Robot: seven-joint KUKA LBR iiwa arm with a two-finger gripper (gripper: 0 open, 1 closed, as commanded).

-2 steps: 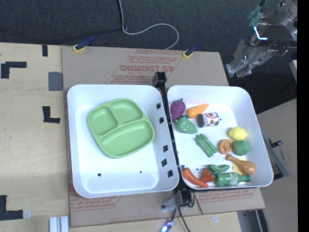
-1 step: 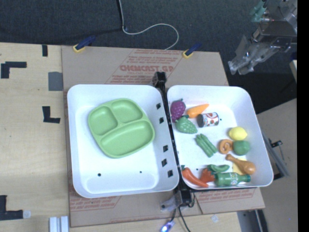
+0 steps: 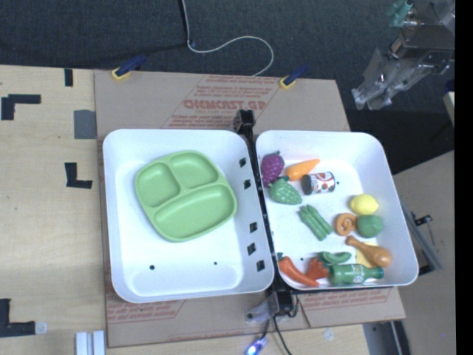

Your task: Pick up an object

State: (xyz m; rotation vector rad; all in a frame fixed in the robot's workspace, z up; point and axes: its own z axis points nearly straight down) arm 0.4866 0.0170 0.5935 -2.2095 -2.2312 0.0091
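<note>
The right bin holds several toy foods: purple grapes, an orange carrot, a small can, a green leafy piece, green beans, a yellow lemon, a green lime, an orange ring, a drumstick, a green bottle and a red pepper. My gripper hangs high at the upper right, beyond the bin's far right corner, with nothing seen in it.
The left bin carries a green divided plate. Both bins rest on a cardboard sheet. A white cable loops over the dark cloth behind. A black divider runs between the bins.
</note>
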